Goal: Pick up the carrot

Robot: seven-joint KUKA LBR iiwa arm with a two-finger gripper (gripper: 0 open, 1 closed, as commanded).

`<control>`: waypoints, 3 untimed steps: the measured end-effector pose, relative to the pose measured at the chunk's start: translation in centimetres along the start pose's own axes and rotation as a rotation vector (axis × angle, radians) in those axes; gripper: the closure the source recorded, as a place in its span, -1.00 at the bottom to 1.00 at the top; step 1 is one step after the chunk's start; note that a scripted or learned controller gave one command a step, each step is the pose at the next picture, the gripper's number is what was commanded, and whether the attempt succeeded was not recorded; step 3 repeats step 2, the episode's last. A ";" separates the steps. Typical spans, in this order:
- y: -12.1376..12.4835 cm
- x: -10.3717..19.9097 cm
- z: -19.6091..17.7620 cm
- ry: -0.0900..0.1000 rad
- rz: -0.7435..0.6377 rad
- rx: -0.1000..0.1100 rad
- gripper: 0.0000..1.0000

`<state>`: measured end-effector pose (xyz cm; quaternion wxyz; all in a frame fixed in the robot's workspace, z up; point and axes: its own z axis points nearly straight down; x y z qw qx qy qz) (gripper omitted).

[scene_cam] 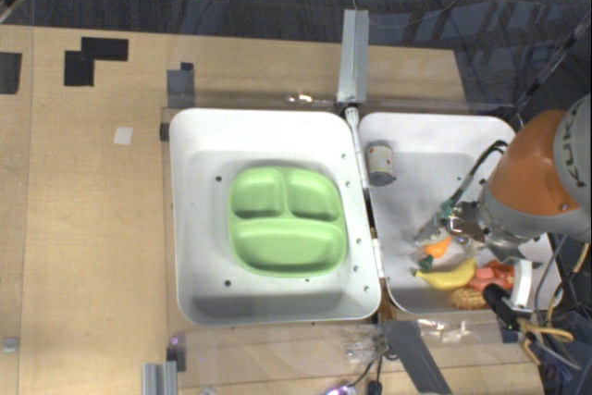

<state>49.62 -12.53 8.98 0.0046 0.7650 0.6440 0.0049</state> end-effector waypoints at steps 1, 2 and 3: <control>0.3 0.2 -1.2 0.001 -0.001 -0.008 1.00; 3.4 8.6 -9.5 0.000 0.017 0.010 1.00; 3.4 8.6 -9.5 0.000 0.017 0.010 1.00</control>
